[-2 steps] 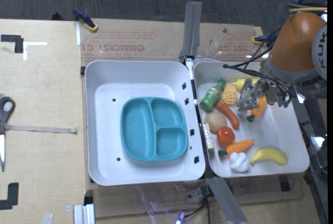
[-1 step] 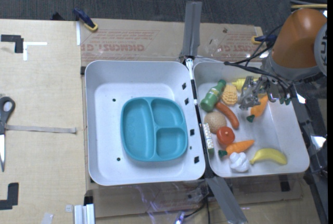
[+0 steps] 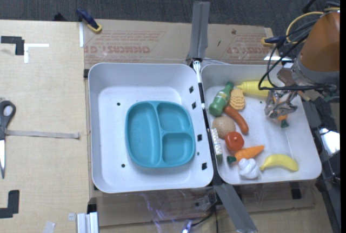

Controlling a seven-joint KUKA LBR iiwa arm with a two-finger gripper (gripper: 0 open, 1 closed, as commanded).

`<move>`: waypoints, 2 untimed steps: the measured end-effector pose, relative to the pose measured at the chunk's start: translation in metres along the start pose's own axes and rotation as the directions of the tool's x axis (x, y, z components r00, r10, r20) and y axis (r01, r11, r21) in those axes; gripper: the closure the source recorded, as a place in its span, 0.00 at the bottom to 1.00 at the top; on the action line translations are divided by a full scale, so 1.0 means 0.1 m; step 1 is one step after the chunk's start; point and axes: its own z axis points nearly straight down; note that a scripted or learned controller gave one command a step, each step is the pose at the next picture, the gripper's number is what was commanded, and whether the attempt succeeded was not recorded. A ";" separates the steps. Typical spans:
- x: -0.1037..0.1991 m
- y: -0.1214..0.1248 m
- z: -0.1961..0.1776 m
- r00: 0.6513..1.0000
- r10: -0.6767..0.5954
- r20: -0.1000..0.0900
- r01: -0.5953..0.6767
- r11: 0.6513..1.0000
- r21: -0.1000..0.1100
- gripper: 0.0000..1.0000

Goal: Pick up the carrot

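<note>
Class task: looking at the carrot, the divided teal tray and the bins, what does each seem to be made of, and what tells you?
Carrot: probably moulded plastic toy; even orange, smooth surface, green stub end.
Teal tray: likely hard plastic; uniform colour, rounded moulded compartments, soft sheen.
Bins: apparently thin white plastic; smooth walls, rounded corners, slight gloss. Exact material cannot be confirmed.

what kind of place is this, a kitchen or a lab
Most likely a robotics lab bench, not a kitchen. Two white bins sit on cardboard sheeting, the right one full of toy food such as a carrot and a banana, while a cabled robot gripper hangs over it.
</note>
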 end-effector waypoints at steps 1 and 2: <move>0.45 0.68 -0.42 0.990 0.142 -0.004 -0.142 0.990 -0.001 1.00; 0.45 0.68 -0.42 0.990 0.142 -0.004 -0.142 0.990 -0.001 0.00</move>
